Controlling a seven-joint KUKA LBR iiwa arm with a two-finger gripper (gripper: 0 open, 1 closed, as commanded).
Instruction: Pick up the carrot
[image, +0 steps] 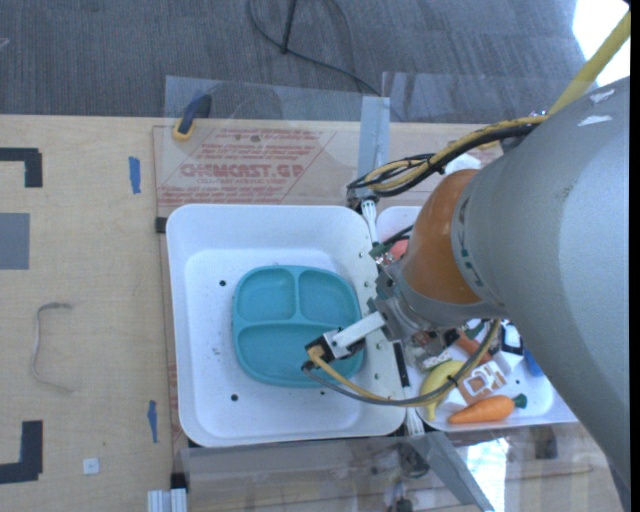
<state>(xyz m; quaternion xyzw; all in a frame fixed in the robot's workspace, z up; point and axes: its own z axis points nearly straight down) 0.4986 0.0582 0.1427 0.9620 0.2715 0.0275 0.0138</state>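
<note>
The carrot (484, 409) is orange with a green stub at its right end. It lies flat near the front edge of the right bin (540, 400). The grey arm with its orange band covers most of that bin. My gripper (404, 356) sits below the wrist, over the wall between the two bins. It is up and to the left of the carrot, and largely hidden by the arm and its cables. Nothing shows held in it.
A teal divided plate (290, 320) lies in the left bin (200, 300). In the right bin a yellow banana (441, 378) lies just left of the carrot, and a small orange-and-white item (487, 378) sits above it. A yellow-black cable (350, 385) loops over the plate's edge.
</note>
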